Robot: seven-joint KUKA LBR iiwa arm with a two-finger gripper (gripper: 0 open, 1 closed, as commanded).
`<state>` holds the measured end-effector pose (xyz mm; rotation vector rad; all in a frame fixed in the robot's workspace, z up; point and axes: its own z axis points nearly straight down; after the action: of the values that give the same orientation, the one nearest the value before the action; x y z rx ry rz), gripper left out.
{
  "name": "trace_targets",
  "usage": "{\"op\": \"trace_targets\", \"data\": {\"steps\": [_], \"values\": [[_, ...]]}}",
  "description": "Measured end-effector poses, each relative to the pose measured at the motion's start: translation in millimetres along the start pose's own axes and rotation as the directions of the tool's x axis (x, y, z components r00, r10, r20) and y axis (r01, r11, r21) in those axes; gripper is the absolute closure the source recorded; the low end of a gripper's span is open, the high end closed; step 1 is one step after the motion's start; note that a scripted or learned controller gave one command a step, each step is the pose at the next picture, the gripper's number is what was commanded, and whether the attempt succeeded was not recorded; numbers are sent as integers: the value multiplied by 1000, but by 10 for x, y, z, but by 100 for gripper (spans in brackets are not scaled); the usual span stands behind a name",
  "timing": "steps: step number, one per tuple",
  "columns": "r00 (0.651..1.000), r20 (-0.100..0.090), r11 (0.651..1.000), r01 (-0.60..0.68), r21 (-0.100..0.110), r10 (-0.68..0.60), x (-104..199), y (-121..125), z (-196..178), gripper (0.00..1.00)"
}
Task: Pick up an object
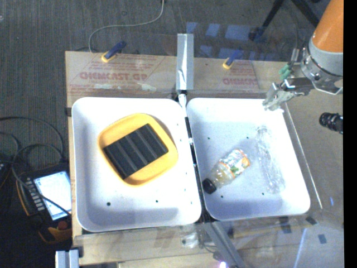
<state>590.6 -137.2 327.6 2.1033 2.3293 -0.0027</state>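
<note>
Arm (329, 35) sits at the bench's far right corner, wrist angled toward the right bin's (223, 113) far right corner. Gripper (273, 100) hangs just over that rim; nothing between the fingers, can't tell if they're open or closed. Right bin: small bottle (228, 171) with dark cap near the front left, clear crumpled plastic (266, 161) along the right side. Left bin (89, 205): yellow dish (111, 135) with a black ribbed insert (136, 149), mid-bin.

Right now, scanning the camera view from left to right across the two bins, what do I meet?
Yellow dish with black ribbed insert → small bottle with dark cap → clear crumpled plastic → gripper over the right bin's far corner.
</note>
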Motion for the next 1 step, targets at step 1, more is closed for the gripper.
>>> {"op": "trace_targets", "data": {"steps": [1], "values": [[1000,1,1000,0,1,0,-1,-1,1,0]]}}
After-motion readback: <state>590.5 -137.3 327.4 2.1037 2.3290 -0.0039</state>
